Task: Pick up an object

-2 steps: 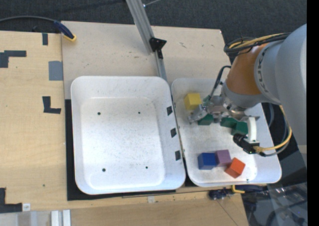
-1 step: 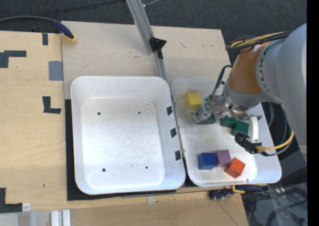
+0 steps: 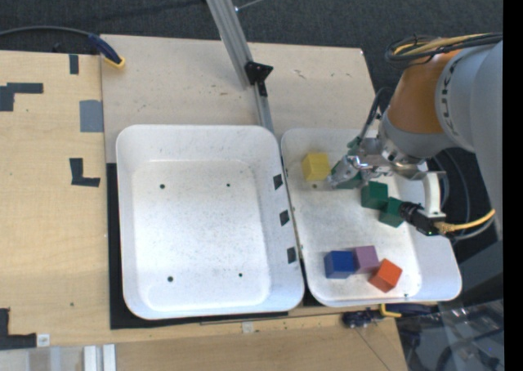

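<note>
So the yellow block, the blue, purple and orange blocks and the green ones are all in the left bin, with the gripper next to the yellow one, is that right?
Not quite: they are in the right bin, not the left one. The camera view shows the yellow block near its top, the blue block, purple block and orange block near its bottom, the green blocks between, and the gripper beside the yellow one.

Grey two-finger gripper (image 3: 347, 173) low over right shallow white bin (image 3: 327, 218), just beside yellow cube (image 3: 316, 167); green block (image 3: 382, 202) near; blue cube (image 3: 340, 263), purple cube (image 3: 367, 257), orange cube (image 3: 386, 274) clustered at front.
</note>
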Robot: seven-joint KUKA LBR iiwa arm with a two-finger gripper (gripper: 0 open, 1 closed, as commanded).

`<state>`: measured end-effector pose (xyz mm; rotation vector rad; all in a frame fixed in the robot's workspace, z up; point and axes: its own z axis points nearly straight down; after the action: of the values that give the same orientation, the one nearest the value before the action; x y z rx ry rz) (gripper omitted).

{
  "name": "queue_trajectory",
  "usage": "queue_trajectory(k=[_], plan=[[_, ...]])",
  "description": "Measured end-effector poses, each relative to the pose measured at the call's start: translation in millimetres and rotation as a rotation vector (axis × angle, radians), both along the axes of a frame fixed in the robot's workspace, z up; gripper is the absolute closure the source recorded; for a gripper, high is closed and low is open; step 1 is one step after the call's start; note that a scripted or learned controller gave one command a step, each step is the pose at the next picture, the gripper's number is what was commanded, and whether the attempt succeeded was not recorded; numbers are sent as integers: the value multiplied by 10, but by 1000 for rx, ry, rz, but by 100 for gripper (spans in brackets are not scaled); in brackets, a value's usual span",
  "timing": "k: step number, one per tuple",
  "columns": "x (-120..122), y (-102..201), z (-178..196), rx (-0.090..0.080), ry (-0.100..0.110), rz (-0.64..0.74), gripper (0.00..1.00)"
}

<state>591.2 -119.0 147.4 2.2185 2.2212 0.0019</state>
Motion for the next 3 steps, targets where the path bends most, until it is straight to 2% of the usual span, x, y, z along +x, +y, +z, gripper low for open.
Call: queue_trajectory(k=[1,2,3], plan=[[64,1,618,0,-2,0,100],[67,5,1013,0,1,0,100],[110,561,901,2,5,5,100]])
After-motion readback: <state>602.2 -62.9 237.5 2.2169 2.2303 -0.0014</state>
